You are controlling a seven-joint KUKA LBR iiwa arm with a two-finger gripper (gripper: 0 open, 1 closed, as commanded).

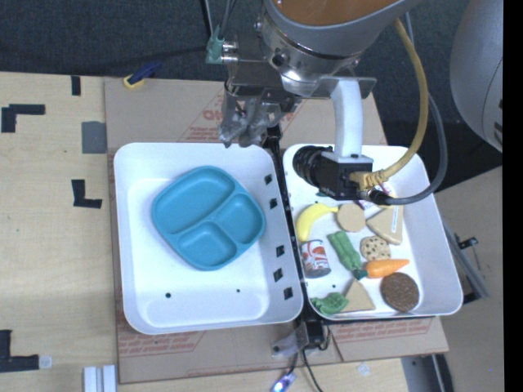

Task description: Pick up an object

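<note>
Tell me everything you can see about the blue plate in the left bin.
The blue plate is a rounded-square tray that looks like smooth plastic, moulded into three compartments: one large along its upper left and two smaller ones toward the lower right. It lies flat and right side up, turned at a slant, near the middle of the left bin and resting on that bin's white floor. Its compartments hold nothing. The gripper is above the bin's far rim, apart from the plate.

one fixed camera looks down at a slant from above my bench (49,219), taking in both white bins (139,300), left and right; my arm (343,15) looms closest, entering from the right.
</note>
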